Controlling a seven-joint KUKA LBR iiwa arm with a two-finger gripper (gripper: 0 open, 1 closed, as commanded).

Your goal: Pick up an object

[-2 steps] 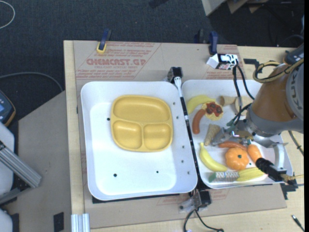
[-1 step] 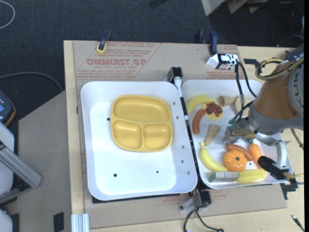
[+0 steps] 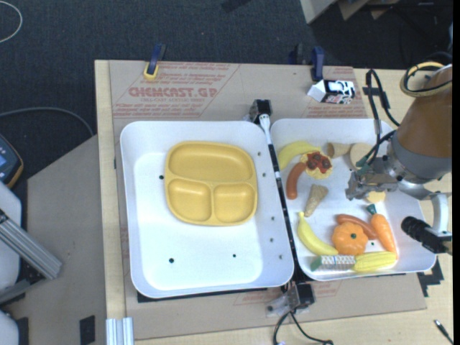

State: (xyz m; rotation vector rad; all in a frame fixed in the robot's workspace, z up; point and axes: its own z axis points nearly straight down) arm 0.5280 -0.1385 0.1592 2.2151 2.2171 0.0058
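Approach step: gripper (image 3: 368, 187) low in the right bin (image 3: 287, 131), above toy food. Finger state: cannot tell. Next: descend on one item.

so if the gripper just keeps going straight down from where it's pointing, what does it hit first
Probably the bare floor of the right bin, just above the carrot; the gripper hangs there, though depth is hard to judge.

arm (image 3: 431, 131): cut off by the right edge
tool (image 3: 368, 185): fingertips too small and dark to tell their spacing
right bin (image 3: 327, 128): far right corner hidden under the arm
small item (image 3: 373, 208) beneath the tool: mostly covered, kind unclear
carrot (image 3: 383, 232): top partly hidden
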